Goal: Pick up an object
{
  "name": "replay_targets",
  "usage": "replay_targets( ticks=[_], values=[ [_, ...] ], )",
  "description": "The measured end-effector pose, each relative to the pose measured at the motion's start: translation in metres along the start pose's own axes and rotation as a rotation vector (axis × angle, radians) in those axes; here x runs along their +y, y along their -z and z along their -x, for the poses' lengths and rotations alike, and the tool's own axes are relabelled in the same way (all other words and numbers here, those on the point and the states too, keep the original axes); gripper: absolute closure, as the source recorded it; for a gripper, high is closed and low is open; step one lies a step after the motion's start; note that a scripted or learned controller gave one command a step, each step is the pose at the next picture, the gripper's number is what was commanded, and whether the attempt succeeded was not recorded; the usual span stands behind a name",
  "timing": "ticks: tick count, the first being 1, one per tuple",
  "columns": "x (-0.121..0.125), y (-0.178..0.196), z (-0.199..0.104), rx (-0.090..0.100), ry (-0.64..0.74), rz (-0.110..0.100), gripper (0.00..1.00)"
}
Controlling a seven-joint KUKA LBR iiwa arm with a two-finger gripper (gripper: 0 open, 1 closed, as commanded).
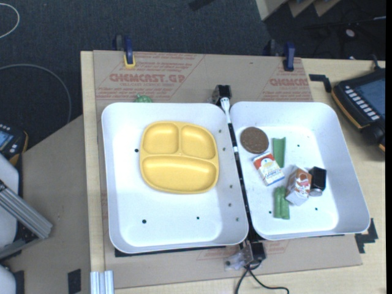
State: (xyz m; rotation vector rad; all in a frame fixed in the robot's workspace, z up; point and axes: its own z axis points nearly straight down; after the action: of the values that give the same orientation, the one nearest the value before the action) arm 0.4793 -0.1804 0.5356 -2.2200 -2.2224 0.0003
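The right white bin [324, 121] holds several small items. A brown round disc [254, 139] lies near its back left. Just right of the disc is a green strip [278, 152], and below it a red and white packet [268, 168]. A small red and white carton [298, 186] lies beside a black block [317, 179]. Another green piece [280, 203] sits toward the front. A yellow three-compartment plate [179, 157] rests in the left white bin [122, 207].
Both bins sit on a cardboard sheet [184, 75] clamped at the back by blue clamps [128, 49]. An orange-edged pendant [364, 100] lies at the far right. A cable [248, 268] runs off the front edge.
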Motion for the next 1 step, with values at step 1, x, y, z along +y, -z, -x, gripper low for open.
replay_targets(
  ticks=[1],
  values=[
    [-0.0001,-0.0003,0.0461,-0.004,-0.005,0.004,1.0]
  ],
)
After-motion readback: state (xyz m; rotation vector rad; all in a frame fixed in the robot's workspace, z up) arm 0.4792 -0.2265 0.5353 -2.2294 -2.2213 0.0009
